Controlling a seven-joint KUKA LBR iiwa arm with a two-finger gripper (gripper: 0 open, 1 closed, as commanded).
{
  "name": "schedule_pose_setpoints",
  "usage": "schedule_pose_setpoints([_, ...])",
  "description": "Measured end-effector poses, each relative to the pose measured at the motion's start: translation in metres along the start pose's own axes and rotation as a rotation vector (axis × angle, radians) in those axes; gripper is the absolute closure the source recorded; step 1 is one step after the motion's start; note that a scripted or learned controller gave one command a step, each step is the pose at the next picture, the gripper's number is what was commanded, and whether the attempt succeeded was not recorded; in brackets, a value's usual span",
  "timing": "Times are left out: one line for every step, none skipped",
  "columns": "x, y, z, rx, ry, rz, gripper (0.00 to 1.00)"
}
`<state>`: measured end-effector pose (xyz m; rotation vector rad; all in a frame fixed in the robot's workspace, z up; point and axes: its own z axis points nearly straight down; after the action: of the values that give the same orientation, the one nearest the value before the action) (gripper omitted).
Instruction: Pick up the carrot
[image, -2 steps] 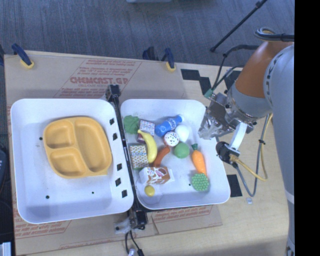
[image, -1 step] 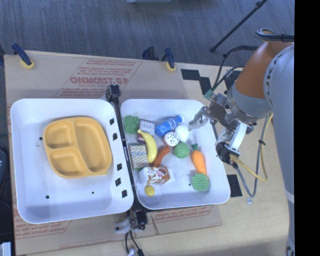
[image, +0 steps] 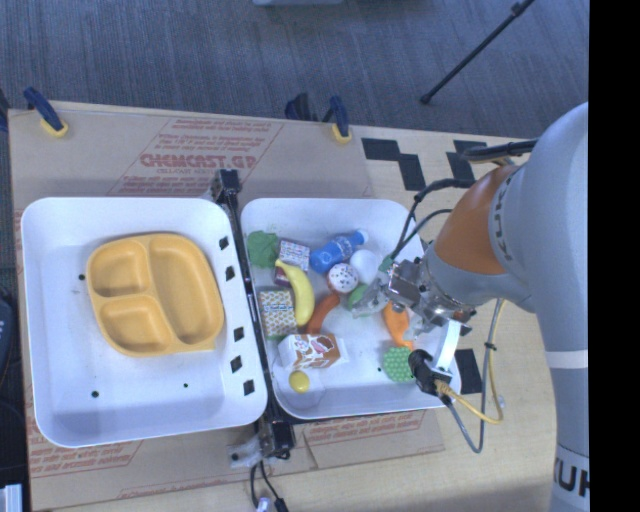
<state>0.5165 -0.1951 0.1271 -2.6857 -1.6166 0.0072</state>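
Observation:
The carrot (image: 397, 323) is a short orange piece with a green leafy top (image: 398, 364). It lies near the right wall of the right bin (image: 330, 404). My gripper (image: 404, 297) hangs right over the carrot's orange end, at its upper tip. The wrist body hides the contact, so I cannot see whether the carrot is gripped. The grey arm with its orange band (image: 470, 235) comes in from the right, above the bin's right rim.
Left of the carrot the right bin is crowded: a reddish-orange sausage-like piece (image: 322, 311), a banana (image: 298, 290), a blue bottle (image: 335, 252), a spotted white ball (image: 342, 278), small boxes (image: 277, 312) and a lemon (image: 299, 380). The left bin (image: 60, 400) bears a yellow divided plate (image: 155, 293).

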Motion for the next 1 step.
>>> schedule_pose_setpoints([0.0007,0.0004,-0.0105,0.002,0.001,-0.005,1.0])
